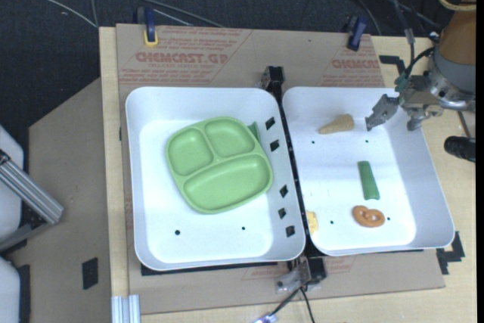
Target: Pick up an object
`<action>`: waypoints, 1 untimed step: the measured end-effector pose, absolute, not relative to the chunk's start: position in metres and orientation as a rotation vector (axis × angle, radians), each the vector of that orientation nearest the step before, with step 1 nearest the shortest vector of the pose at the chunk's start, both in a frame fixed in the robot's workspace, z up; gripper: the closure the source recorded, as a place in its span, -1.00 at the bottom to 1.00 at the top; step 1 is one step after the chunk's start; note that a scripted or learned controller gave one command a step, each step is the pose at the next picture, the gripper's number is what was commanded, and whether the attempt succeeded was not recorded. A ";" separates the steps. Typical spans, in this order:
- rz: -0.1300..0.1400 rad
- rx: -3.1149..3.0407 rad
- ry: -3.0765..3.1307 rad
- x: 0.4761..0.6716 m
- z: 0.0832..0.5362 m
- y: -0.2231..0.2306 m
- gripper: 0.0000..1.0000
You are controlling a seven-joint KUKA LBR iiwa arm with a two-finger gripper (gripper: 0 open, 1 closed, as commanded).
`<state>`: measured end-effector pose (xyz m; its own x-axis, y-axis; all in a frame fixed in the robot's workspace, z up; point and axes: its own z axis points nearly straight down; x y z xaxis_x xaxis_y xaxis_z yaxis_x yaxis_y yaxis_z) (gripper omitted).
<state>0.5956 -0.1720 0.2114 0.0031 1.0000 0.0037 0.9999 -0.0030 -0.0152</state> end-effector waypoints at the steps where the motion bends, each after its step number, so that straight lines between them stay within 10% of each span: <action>1: 0.000 -2.220 -2.221 0.599 0.220 -0.172 -1.00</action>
